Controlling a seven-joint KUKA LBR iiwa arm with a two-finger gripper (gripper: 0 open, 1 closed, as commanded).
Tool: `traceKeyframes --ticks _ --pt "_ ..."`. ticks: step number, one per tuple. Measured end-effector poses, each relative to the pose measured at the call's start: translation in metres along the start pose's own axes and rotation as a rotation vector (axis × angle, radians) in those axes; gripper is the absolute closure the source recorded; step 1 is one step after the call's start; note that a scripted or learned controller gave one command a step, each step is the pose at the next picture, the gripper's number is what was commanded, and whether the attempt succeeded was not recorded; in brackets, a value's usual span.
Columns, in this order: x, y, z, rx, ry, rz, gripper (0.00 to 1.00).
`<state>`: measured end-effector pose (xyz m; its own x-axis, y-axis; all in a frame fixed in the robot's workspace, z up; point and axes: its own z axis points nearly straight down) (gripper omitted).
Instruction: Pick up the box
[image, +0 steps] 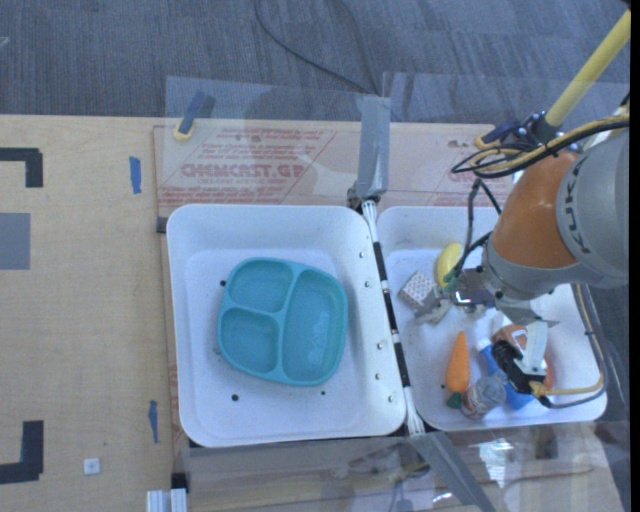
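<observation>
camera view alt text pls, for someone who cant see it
A grey robot arm with an orange band reaches from the right into the right-hand white bin, over a small grey box, an orange toy carrot and a yellow object. The left-hand white bin holds a teal three-compartment plate.

**Arm low over the right bin**

The grey arm (560, 225) reaches into the right bin (590, 400), its gripper (452, 298) down just beside a small patterned box (418, 291). A yellow piece (448, 262) sits just behind the box, a carrot (458, 363) lies nearer the camera from it, beside a jumble of blue and white items (510, 365). Left of the box, across the divide, the left bin (200, 240) holds a teal divided plate (284, 320).
</observation>
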<state>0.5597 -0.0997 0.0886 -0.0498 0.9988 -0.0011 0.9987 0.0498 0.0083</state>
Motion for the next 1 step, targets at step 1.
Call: traceKeyframes --ticks 1 --pt "-0.0074 0.0596 0.0011 0.001 -0.001 0.087 0.00"
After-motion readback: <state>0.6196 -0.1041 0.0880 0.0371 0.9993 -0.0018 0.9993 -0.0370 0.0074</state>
